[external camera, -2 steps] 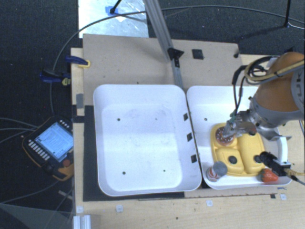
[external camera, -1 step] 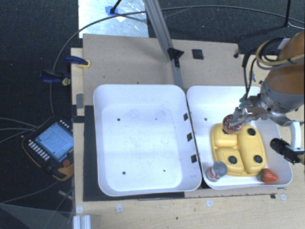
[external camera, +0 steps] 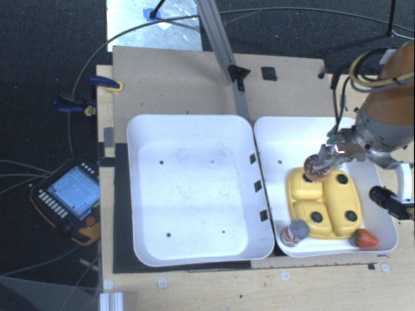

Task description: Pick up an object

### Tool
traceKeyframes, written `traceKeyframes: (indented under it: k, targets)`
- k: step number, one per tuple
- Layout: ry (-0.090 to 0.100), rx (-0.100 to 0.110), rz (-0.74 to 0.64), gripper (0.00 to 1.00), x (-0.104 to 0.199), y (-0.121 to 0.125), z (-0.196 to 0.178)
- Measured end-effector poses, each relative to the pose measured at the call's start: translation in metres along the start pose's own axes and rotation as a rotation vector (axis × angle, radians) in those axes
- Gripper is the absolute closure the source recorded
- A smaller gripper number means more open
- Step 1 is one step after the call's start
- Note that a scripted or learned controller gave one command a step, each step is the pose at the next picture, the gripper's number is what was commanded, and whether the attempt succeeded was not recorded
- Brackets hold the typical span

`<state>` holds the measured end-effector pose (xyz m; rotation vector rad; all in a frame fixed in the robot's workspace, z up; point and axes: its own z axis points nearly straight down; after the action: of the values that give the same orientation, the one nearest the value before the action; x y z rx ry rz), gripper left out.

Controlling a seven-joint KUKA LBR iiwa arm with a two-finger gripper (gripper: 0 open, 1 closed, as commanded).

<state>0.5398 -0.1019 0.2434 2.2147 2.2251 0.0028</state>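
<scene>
My right bin (external camera: 272,141) holds a yellow block (external camera: 324,206), a grey ball (external camera: 299,228) and a red piece (external camera: 367,239); I cannot tell how my jaws stand.

No legible text, label, brand, number or sign is found. The handheld controller (external camera: 70,198) left of the bins has a lit blue screen, but its content is too small and blurred to read. The small black tags (external camera: 258,185) along the bin edge carry no readable marking.
</scene>
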Motion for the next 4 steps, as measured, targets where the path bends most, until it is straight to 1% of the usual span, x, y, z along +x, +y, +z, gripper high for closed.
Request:
traceKeyframes:
  k: [1, 2, 3, 4]
  targets:
    - [0.002, 0.001, -0.006, 1.00, 0.052, 0.007, -0.006]
    - [0.003, 0.003, -0.006, 1.00, 0.108, 0.010, 0.012]
    - [0.004, 0.001, -0.007, 1.00, 0.171, 0.009, 0.012]
    - [0.002, 0.001, -0.004, 1.00, 0.207, 0.018, 0.023]
